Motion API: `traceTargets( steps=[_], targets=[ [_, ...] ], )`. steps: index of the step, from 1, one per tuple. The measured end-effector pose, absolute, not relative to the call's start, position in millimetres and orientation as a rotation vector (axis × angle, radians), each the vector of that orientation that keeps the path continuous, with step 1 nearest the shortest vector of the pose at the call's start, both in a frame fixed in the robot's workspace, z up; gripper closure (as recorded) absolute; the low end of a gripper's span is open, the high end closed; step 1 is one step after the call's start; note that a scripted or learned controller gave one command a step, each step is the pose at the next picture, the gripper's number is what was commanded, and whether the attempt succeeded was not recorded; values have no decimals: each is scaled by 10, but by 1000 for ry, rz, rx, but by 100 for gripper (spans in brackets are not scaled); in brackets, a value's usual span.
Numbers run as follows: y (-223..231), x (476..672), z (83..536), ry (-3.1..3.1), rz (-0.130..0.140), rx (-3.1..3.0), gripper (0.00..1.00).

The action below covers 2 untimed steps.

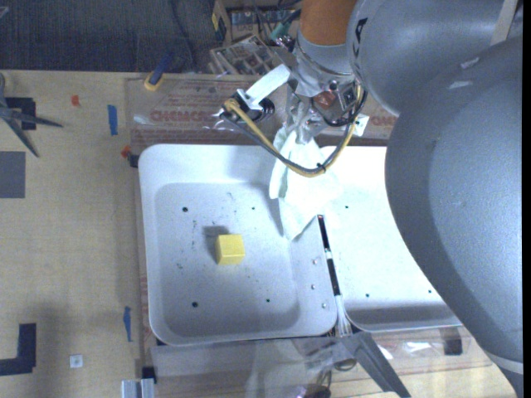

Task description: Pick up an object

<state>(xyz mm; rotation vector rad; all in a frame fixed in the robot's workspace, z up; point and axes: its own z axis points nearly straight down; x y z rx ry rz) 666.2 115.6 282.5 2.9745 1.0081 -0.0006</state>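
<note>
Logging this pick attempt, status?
Gripper at left bin's upper right corner, pale crumpled cloth hanging beneath it, grasp unconfirmed. Small yellow cube untouched mid-bin. Nothing near the cube.

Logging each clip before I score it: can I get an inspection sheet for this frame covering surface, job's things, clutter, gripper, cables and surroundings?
Surface: two shallow white bins side by side on a wooden bench; the left bin has dark specks on its floor; the right bin is partly hidden by the arm.
Job's things: one yellow block lying on the left bin's floor, nothing touching it.
Clutter: a pale crumpled cloth-like piece hanging below the gripper, over the ridge between the bins.
Gripper: the gripper is above the bins' far edge, well apart from the block; whether it grips the pale piece is unclear.
Cables: a yellow cable loops beneath the wrist.
Surroundings: blue tape marks on the bench; cluttered shelving behind.
</note>
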Motion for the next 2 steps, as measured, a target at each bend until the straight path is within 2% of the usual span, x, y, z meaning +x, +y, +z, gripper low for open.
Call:
traceTargets(
  steps=[1,2],
  targets=[
    [1297,6510,3200,766,3,3047,100],
    [1458,6221,2525,388,-1,3118,100]
  ],
)
